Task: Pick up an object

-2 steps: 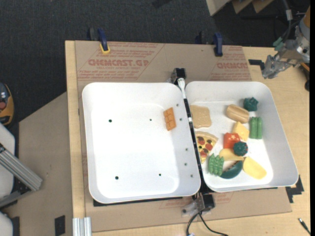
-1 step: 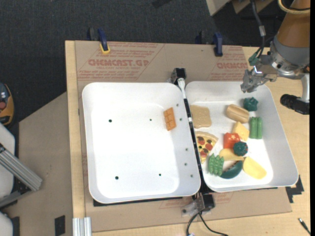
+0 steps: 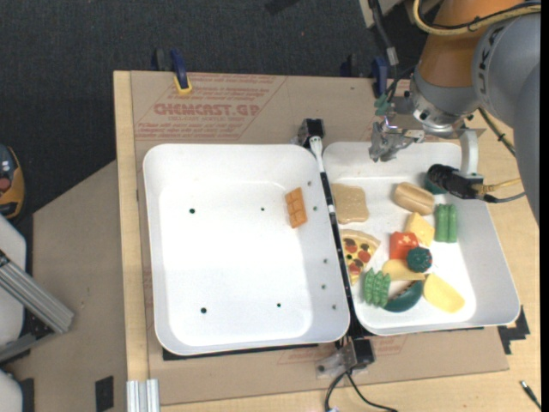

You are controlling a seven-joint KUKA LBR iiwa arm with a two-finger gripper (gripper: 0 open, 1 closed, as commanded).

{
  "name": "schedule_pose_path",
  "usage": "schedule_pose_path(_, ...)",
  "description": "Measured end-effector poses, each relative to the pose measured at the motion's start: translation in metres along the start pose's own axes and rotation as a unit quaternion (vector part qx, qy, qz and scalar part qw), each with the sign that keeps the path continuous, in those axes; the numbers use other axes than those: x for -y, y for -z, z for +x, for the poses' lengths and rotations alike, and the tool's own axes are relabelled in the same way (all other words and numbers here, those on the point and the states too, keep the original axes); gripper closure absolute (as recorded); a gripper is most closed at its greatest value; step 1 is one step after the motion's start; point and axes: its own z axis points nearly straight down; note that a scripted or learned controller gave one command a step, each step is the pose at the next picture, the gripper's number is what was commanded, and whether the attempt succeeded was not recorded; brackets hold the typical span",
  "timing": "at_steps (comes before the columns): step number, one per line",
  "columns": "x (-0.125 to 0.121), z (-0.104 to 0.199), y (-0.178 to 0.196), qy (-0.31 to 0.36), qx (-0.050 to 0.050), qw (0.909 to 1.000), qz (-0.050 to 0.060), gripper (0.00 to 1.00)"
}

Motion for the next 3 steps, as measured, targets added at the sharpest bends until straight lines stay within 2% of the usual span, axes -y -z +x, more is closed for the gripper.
schedule_pose_path(1,-0.001,0.008,0.106,-0.003,0.003,1.0000,-0.008,1.00)
schedule_pose_path(2,0.001,0.049,0.046,-0.002,0.001,1.0000,0.001,1.00)
schedule_pose_path(3,0.000,0.095,0.027,-0.002,0.001,1.0000,0.000,1.00)
